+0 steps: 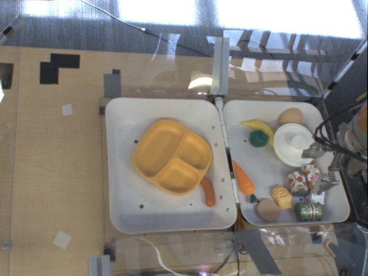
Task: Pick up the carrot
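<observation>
The carrot (244,179), orange with a small green tip at its lower end, lies in the right bin (270,164) against its left wall, pointing down and to the right. My gripper (321,167) reaches in from the right and hangs over the right side of the same bin, a good way to the right of the carrot. Its two fingers (314,150) stand apart, open, with nothing gripped. A red-and-white can (311,175) sits just below them.
Near the carrot are a brown potato (268,210), a yellow chunk (282,197), another red-and-white can (296,181) and a green can (309,211). Farther back are a white cup (293,143), a banana (256,125), a green piece (259,138) and an egg (291,117). The left bin holds a yellow plate (172,157) and a sausage (208,192).
</observation>
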Robot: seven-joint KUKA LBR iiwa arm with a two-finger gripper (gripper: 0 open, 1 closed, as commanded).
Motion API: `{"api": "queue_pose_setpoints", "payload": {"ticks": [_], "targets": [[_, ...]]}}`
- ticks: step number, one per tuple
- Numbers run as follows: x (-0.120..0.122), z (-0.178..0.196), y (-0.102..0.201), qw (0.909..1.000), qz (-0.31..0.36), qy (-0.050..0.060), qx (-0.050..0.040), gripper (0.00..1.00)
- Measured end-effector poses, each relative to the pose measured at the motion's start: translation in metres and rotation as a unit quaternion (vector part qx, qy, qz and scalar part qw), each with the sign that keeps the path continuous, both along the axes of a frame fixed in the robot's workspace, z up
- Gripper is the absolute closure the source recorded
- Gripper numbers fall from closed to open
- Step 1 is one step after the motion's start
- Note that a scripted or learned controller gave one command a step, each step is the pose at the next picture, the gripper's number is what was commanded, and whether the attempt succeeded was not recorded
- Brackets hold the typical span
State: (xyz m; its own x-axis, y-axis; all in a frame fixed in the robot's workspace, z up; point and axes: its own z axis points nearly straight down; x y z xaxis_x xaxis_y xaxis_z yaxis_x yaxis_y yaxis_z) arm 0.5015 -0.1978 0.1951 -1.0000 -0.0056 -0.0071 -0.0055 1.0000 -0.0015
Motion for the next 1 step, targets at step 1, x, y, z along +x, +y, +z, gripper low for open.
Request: {"api": "queue_pose_setpoints", "payload": {"ticks": [1], "targets": [[-0.0007, -0.0744, 0.0538, 0.9985, 0.055, 0.003, 0.0018, 0.0]]}}
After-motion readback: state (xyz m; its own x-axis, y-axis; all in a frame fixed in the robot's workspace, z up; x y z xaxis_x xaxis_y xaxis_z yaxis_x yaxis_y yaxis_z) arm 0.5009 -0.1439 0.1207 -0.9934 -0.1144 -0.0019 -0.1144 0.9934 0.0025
